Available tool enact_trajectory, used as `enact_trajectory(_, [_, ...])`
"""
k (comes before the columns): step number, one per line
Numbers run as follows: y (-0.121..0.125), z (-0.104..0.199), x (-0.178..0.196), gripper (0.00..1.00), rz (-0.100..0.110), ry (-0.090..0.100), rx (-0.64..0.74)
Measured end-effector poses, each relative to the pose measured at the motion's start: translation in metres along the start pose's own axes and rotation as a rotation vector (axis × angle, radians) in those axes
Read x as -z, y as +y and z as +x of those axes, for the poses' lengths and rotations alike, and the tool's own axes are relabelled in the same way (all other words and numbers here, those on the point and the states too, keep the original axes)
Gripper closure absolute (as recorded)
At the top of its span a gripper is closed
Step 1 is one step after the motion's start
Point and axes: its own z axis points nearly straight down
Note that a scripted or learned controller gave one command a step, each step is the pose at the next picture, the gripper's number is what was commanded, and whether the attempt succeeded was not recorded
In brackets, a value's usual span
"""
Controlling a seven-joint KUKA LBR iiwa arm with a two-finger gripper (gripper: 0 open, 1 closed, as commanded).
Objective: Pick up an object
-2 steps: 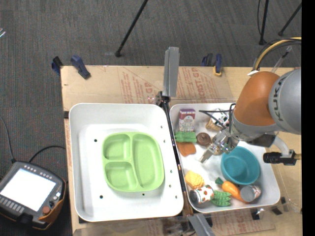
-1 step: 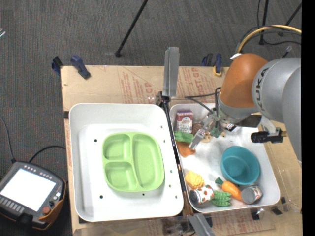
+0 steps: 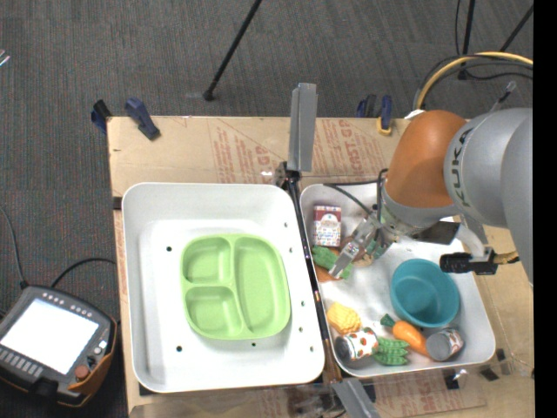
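The arm is reaching in over the right bin (image 3: 484, 320), wrist tilted down toward that bin's left wall. The gripper (image 3: 346, 259) is hanging low near the left edge, about midway along it. The two fingers are showing slightly spread, with nothing visible between them; tips are just above or touching a small green piece (image 3: 325, 257) lying against the left wall. Contact or not: cannot tell from this angle.

Likely target, as a judgement: the green piece, with something orange (image 3: 323, 274) beside it. Both look like small moulded plastic toy food, so light, stiff and fairly slick. Being jammed at the wall, one finger is getting little room on the wall side; a pinch across the short width, from the side facing the bin's middle, seems best.

Other candidates in the same bin:
- small red-and-white box (image 3: 327, 225), near the far left corner, lying flat; light, stiff card, grip across its narrow sides.
- teal bowl (image 3: 424, 293), toward the right edge, upright; rigid, smooth, take by the rim.
- yellow corn-like piece (image 3: 344, 319) and a printed can (image 3: 357, 347) along the near edge by the left corner; the can is on its side and is likely to roll.
- toy carrot (image 3: 407, 334), green pod (image 3: 392, 350) and silver can (image 3: 444, 344) along the near edge.

The left bin (image 3: 144, 277) is carrying a green divided tray (image 3: 235, 286) at its centre, lying flat.
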Motion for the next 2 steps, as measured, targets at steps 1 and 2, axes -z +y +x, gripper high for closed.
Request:
enact_trajectory(1, [-0.098,0.009,0.001,0.0,0.001,-0.001,0.095])
enact_trajectory(2, [-0.018,-0.012,0.0,0.0,-0.003,-0.001,0.043])
